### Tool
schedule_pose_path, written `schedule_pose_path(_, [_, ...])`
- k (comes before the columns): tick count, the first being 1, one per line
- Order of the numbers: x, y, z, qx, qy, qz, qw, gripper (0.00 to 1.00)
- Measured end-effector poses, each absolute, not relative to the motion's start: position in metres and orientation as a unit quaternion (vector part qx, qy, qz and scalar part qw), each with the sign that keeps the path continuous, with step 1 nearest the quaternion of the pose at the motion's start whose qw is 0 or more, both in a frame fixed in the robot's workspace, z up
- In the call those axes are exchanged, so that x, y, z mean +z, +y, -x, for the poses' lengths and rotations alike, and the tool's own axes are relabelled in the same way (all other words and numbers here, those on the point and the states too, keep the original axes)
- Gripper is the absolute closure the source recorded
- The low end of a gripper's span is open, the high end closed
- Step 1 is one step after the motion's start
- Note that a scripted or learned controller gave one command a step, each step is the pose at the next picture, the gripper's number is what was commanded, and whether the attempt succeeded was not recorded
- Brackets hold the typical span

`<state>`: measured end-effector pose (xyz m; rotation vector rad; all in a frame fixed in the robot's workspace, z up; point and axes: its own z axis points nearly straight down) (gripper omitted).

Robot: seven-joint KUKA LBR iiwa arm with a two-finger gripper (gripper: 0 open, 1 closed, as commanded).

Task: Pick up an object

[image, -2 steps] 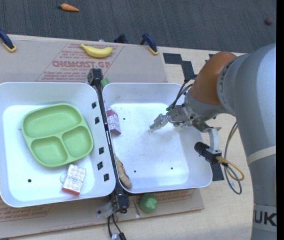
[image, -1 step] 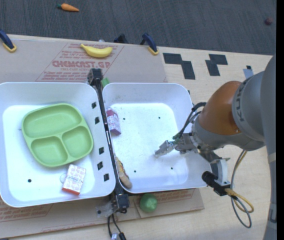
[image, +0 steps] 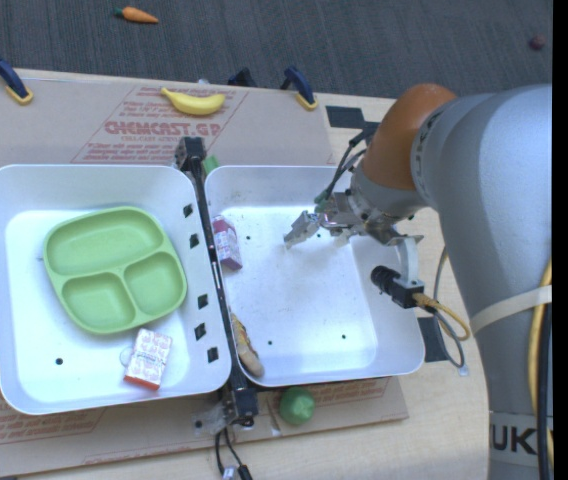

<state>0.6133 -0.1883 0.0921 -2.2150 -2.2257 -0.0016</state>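
My gripper hangs over the upper middle of the right bin, reaching in from the right below the orange wrist band. A maroon and white packet lies against that bin's left wall, a hand's width left of the gripper. A tan lumpy object rests in the bin's front left corner. In the left bin sit a green divided plate and a small red and white box. I see nothing held at the gripper's tip.
A yellow banana lies on the cardboard behind the bins. A green ball sits outside the right bin's front edge. An orange carrot lies on the floor. Black brackets line the divider between the bins.
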Motion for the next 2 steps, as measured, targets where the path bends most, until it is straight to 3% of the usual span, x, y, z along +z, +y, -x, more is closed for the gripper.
schedule_pose_path(1, [0.100,-0.190,-0.526,0.0014,-0.709,0.705,0.001,0.00])
schedule_pose_path(2, [0.092,-0.210,-0.589,-0.0001,-0.708,0.706,0.001,0.00])
